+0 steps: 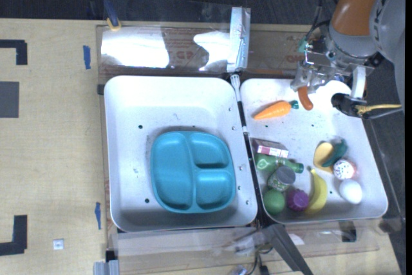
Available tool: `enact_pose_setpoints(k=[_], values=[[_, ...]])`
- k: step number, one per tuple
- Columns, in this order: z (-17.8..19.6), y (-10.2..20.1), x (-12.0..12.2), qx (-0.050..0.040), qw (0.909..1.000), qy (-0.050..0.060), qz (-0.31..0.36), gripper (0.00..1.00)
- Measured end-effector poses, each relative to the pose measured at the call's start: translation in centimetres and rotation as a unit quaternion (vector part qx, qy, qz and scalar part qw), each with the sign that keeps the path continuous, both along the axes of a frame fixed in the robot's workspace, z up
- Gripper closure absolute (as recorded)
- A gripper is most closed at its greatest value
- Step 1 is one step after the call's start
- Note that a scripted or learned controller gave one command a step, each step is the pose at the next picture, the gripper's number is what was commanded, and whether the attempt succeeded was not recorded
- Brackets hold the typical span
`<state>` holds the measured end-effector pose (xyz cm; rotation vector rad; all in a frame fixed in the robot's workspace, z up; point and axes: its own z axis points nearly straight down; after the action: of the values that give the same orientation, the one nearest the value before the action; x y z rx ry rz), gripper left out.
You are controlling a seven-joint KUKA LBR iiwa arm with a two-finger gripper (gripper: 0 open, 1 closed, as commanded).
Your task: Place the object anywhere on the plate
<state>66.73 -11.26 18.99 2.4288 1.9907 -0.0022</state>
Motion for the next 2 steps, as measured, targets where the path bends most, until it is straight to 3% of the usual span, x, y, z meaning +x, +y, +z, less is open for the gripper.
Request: enact_pose_setpoints(k=[1, 2], values=[[7.4, 9.4, 0.1, 0.0019, 1.0, -0.003, 0.002, 1.0], [-0.7, 16.5, -8.2, 0.0018, 0.9884, 0.002, 0.152, 1.0]])
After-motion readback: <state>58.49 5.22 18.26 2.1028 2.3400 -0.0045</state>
